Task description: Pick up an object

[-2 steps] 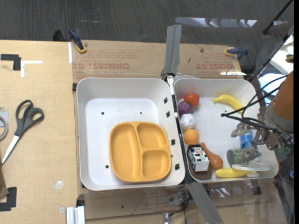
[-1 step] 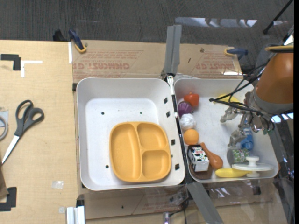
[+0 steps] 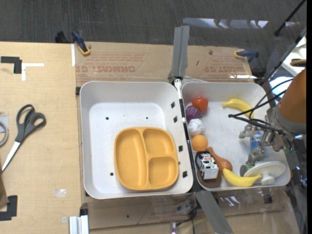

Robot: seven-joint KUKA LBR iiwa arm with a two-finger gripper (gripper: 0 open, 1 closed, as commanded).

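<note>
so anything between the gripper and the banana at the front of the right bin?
Nothing visible. The gripper hangs over the right white bin, just above the round white plate. The curved yellow banana lies beside that plate's left edge, exposed on top, with bare bin floor between.

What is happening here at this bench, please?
A robot arm reaches in from the right over the right bin. Its gripper hangs low near that bin's right wall, above a white dish, and no object is visible between its fingers. The right bin holds small things: two bananas, an orange ball, and other toy food along its left wall. The left bin holds a yellow divided plate. Scissors lie on the bench to the left.
</note>
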